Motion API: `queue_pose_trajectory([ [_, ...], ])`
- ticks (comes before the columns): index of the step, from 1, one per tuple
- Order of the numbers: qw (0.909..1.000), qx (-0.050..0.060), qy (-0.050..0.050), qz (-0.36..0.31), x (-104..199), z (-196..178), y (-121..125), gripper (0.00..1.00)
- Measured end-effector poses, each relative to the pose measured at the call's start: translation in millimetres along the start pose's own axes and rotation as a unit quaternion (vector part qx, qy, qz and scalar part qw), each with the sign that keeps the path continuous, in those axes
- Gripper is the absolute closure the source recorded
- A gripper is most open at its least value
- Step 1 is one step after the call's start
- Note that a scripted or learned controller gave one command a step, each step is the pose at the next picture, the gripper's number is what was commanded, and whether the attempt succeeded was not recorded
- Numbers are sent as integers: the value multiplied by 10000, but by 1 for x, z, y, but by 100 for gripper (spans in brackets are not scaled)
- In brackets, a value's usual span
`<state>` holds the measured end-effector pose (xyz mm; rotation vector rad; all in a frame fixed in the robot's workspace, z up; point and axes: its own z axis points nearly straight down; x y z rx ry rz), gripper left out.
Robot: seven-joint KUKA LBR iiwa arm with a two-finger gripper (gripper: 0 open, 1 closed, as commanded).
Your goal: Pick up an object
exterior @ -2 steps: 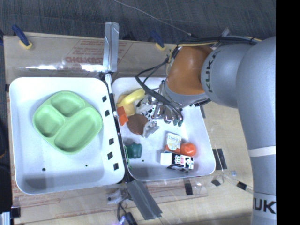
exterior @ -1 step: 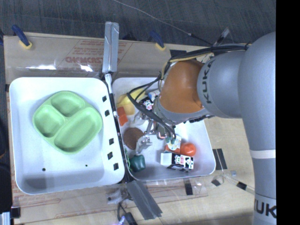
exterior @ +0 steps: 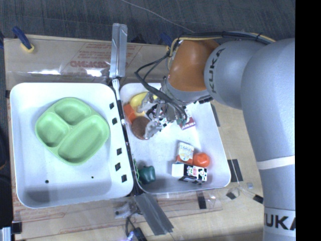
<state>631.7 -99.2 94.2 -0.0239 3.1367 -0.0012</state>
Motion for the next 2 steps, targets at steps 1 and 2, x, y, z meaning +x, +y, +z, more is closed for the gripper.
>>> queue_pose_trajectory([
  [1,9851,5,12,1721,19,-8,-79,0],
  [2,9871,-10,32,1604,18,3,5,0],
])
